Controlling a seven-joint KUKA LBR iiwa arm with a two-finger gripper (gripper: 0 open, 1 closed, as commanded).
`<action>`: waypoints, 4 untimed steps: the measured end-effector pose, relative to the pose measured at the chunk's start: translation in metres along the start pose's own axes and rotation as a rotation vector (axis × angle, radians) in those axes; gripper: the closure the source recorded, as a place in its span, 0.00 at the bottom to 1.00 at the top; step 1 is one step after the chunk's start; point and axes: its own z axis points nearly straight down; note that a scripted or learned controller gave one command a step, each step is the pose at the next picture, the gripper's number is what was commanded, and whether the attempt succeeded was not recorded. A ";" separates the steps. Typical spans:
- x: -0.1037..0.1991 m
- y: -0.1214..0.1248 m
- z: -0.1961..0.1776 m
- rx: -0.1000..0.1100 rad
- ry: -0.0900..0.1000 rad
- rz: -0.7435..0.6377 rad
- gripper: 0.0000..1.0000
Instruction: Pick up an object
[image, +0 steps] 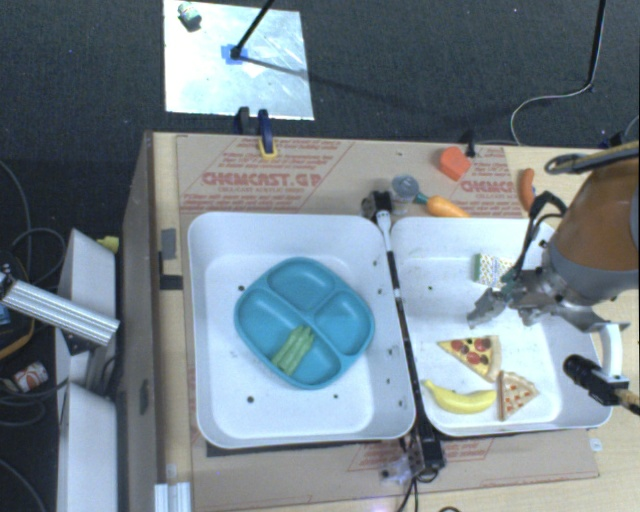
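Camera view: pincer in right bin, fingers slightly apart, holding nothing, above pizza slice; banana at slice's 6 o'clock.

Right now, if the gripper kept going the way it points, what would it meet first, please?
The gripper points down and toward the divider. Most likely it meets the bare floor of the right bin first, just above the pizza slice; depth is hard to judge from this slanted view.
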 end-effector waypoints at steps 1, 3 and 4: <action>0.010 -0.015 0.064 0.002 0.000 0.003 0.00; -0.042 0.081 0.059 -0.005 -0.002 0.000 0.00; -0.058 0.138 0.082 -0.011 -0.005 -0.002 0.00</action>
